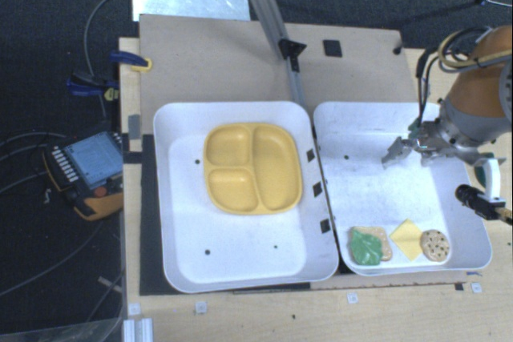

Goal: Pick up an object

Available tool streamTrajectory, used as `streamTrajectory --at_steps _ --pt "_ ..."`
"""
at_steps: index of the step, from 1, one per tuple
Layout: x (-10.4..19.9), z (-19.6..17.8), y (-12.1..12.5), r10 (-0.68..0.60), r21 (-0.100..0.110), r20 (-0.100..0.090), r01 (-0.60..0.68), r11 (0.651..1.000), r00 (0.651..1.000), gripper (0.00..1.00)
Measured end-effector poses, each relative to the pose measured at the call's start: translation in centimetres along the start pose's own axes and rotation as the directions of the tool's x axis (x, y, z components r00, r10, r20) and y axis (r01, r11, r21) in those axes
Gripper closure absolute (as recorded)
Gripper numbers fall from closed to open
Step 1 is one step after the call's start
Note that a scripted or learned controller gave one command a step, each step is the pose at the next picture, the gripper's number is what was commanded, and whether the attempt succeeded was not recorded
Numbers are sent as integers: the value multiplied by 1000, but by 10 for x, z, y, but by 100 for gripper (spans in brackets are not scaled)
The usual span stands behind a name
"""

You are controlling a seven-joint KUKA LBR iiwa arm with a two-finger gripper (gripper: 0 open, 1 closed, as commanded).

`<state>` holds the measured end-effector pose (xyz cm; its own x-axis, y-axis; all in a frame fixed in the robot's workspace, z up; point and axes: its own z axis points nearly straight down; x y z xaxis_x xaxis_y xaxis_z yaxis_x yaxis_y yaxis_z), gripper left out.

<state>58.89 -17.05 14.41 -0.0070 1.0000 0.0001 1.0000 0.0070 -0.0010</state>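
Note:
My gripper [410,151] hangs over the upper right part of the right bin [361,172], fingers spread open with nothing between them. Well below it, along the bin's front edge, lie three small pieces in a row: a green leaf on a slice of toast [369,246], a yellow cheese slice [405,239] and a round tan cookie [434,245]. In the left bin [184,236] rests a yellow three-section plate [252,168].
A slanted grey pole [268,8] crosses the cardboard backboard above the bins. A blue-screened pendant [86,168] and cables lie on the floor at the left. A black part of the arm [479,203] sticks out over the right bin's right edge.

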Motion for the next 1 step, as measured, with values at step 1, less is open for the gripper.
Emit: streamTrajectory --at_steps 1 --pt "-8 45 -2 6 0 1 -6 1000 1000 0"
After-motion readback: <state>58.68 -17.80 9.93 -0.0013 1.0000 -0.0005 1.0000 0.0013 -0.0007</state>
